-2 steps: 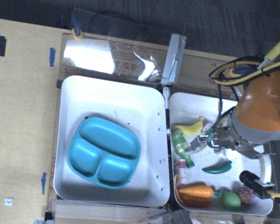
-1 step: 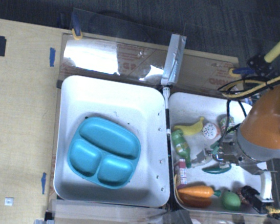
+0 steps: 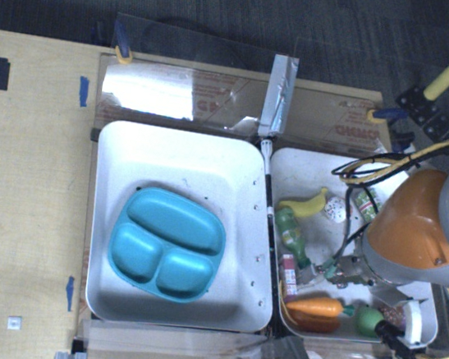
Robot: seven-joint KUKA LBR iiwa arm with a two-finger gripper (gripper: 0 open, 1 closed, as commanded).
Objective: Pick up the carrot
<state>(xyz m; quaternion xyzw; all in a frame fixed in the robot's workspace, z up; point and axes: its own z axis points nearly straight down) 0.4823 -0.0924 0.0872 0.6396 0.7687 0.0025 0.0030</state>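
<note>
We see the carrot [image 3: 314, 311] lying at the right bin's [image 3: 292, 172] near edge, a green bottle [image 3: 291, 233] and banana [image 3: 307, 205] beyond it. The arm [image 3: 413, 226] hangs above; its fingers' spread we cannot tell.

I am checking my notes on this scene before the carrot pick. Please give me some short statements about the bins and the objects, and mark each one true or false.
1. The carrot lies in the right bin. True.
2. The blue divided tray sits in the right bin. False: it is in the left bin.
3. The carrot lies near the front wall of its bin, with its green top pointing right. True.
4. The banana lies in the same bin as the blue tray. False: it is in the right bin, behind the carrot.
5. The arm reaches over the left bin. False: it hangs over the right bin.
</note>
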